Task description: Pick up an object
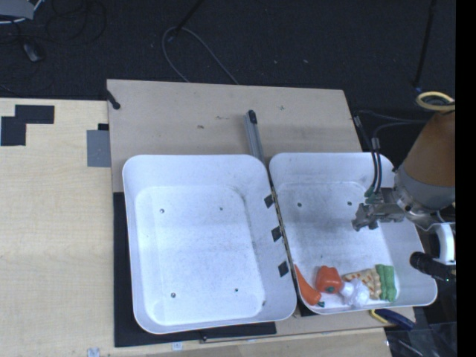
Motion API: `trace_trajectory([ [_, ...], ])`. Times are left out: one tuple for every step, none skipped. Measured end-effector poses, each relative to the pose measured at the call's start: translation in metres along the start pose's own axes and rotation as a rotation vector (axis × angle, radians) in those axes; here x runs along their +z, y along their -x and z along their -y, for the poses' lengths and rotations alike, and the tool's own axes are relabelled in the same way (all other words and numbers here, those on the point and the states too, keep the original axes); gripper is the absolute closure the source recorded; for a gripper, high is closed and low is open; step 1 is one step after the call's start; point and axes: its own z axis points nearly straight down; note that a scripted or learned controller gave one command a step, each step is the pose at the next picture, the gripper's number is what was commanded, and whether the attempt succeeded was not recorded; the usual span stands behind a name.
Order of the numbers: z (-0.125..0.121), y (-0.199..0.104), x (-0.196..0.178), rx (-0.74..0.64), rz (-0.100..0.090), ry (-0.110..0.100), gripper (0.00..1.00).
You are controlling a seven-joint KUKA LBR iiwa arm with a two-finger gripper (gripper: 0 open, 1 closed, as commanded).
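Camera view: gripper is seen low over the right bin near its right edge, arm bent in from the right. Objects are clustered along that bin's near edge, apart from it.

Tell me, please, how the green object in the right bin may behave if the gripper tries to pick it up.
The green object looks small and elongated, so it is probably light and may pivot if grasped off-centre. It lies against the bin wall and touches a tan item, so fingers may have little room and could nudge neighbours. Its stiffness cannot be judged.
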Motion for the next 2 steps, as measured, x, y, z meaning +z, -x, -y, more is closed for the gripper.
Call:
trace_trajectory([
  [-0.005, 0.01, -0.054, 0.001, 0.001, 0.001, 1.0],
  [-0.006, 0.01, -0.107, 0.001, 0.0, 0.001, 1.0],
])
